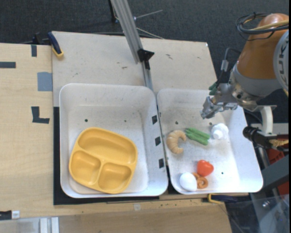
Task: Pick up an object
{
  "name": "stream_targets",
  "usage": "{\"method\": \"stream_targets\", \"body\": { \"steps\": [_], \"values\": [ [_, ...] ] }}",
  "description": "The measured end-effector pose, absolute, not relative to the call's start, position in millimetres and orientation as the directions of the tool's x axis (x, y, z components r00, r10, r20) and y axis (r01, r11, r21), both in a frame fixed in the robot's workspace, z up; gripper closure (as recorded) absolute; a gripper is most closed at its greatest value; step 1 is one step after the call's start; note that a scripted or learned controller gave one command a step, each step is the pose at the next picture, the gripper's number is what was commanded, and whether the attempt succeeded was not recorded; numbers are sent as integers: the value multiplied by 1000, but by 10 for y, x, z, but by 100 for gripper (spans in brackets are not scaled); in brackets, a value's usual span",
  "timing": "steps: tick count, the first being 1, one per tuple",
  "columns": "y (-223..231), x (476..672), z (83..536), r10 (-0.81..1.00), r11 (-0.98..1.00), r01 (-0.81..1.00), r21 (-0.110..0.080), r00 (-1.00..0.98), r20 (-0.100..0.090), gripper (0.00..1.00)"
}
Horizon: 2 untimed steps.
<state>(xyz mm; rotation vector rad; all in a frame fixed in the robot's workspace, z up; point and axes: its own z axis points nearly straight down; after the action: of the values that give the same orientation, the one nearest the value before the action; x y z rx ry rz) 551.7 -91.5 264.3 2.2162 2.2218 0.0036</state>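
The right bin (184,103) holds a tan croissant (175,141), a green bean pod (197,135), a small white bottle (218,131), a red pepper (204,167), a white egg (187,181) and a small orange pretzel (201,181). My gripper (209,110) hangs over the upper right part of this bin, just above and left of the white bottle and up and right of the green pod. I see nothing between its fingers.
The left bin (106,101) carries a yellow divided plate (103,159) in its lower half. A grey metal rail (128,25) slants down from the top to the gap between the bins. A yellow-and-blue clamp (55,44) lies at the bench's upper left.
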Motion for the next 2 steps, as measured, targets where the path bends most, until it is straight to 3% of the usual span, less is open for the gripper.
{"method": "stream_targets", "body": {
  "steps": [2],
  "values": [
    [-70,6002,2478,1000,5,1000,-2,-5,0,100]
  ]
}}
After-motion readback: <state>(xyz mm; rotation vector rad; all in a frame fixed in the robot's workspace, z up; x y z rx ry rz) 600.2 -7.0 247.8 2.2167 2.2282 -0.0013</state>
